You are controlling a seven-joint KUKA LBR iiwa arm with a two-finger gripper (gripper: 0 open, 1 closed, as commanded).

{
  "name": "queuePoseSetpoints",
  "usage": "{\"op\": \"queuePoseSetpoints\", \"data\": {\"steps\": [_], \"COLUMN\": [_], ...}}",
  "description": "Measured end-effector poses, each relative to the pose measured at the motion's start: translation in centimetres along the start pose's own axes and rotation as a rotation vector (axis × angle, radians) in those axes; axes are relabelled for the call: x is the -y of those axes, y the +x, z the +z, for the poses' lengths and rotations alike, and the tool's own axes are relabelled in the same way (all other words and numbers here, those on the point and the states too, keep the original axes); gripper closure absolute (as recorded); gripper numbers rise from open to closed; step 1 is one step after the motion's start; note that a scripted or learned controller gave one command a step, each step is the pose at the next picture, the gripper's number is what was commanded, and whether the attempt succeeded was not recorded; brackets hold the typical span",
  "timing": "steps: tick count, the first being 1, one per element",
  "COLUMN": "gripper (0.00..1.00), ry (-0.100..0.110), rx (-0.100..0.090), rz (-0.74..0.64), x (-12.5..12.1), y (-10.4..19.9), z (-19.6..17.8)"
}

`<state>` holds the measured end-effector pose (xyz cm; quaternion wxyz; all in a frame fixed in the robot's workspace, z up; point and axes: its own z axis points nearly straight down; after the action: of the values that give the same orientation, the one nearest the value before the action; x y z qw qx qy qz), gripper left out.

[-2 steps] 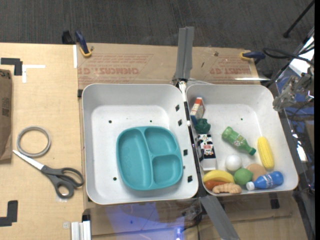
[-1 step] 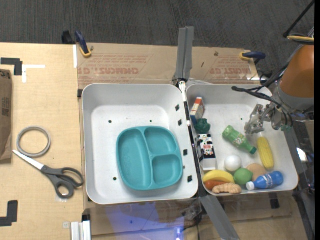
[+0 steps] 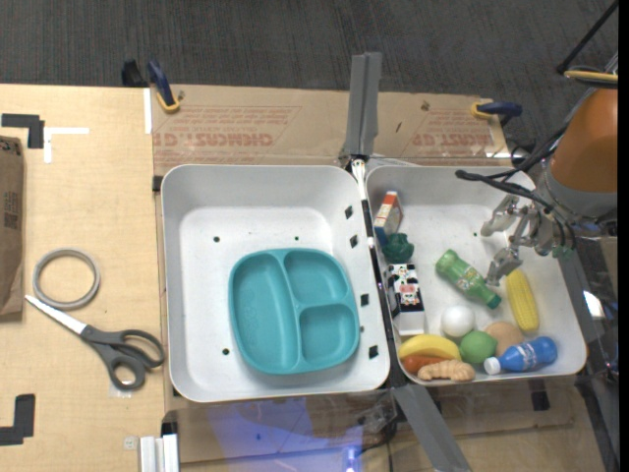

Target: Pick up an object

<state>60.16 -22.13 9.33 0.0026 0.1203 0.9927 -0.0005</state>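
Observation:
My gripper (image 3: 499,245) hangs over the right bin (image 3: 432,190), near its right side, fingers open with nothing between them. Just below and left of it lies a green bottle (image 3: 467,276); a yellow corn cob (image 3: 522,299) lies just below it on the right. Further toward the front are a white ball (image 3: 457,320), a green lime (image 3: 478,346), a tan egg-like piece (image 3: 505,332), a blue bottle (image 3: 524,355), a banana (image 3: 430,345) and an orange peanut-shaped piece (image 3: 444,369). Along the bin's left wall sit an orange-and-white box (image 3: 387,209), a dark green item (image 3: 397,247) and a black-and-white carton (image 3: 405,289).
The left bin (image 3: 197,224) holds a teal divided plate (image 3: 295,310). On the wooden bench at the left lie scissors (image 3: 108,343) and a tape roll (image 3: 66,276). Cardboard with clamps runs behind the bins. The arm's orange band (image 3: 590,150) is at the right edge.

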Motion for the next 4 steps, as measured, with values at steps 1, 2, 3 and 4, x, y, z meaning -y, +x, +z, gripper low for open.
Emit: {"op": "queuePoseSetpoints", "data": {"steps": [1,2,3,4], "gripper": [0.0,0.0,0.0,0.0], "ry": [-0.001,0.011,0.0,-0.001], "rx": [-0.002,0.012,-0.001,-0.003], "rz": [-0.081,0.09,0.249,0.138], "x": [-5.1,-8.4,-0.7,-3.7], "y": [4.7,12.0,8.5,12.1], "z": [0.0,-0.3,-5.6,0.1]}}
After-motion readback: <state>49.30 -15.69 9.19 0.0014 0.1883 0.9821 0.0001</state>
